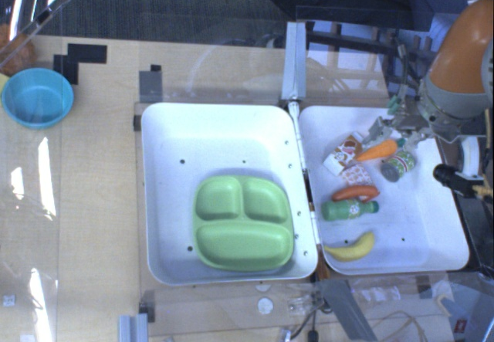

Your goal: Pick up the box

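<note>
The box (349,161) lies in the right bin (432,252), touching the carrot (377,151) and just above the sausage (355,194). The tool (395,126) hovers beyond the carrot; its state cannot be told. Recommended: descend centred on the box, clear of the carrot.

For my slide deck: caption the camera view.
Gripper hovers over the right bin near the box, carrot and can; green tray in left bin.
</note>
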`<state>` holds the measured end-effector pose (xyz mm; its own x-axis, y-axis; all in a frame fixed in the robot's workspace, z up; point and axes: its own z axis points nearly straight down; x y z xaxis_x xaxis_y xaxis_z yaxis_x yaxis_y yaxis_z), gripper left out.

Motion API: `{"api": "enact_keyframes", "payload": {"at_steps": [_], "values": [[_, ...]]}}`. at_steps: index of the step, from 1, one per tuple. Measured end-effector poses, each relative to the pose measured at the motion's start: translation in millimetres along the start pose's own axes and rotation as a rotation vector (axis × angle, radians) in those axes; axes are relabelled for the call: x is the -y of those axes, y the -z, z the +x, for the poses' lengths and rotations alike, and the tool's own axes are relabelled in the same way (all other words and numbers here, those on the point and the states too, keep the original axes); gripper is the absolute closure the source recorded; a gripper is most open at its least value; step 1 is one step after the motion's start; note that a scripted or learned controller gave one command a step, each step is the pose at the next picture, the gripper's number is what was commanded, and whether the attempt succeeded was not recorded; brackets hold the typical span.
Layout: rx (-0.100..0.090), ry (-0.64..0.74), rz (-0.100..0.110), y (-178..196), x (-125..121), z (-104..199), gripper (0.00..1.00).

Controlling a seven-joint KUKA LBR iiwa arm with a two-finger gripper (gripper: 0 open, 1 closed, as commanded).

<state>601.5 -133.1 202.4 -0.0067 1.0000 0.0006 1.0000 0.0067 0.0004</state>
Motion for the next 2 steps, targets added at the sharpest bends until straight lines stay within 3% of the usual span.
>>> {"api": "enact_keyframes", "payload": {"at_steps": [1, 2], "values": [[0.003, -0.030, -0.023, -99.4, 38.8, 43.1, 0.00], [0.004, -0.055, -0.020, -104.1, -28.7, 24.0, 0.00]]}}
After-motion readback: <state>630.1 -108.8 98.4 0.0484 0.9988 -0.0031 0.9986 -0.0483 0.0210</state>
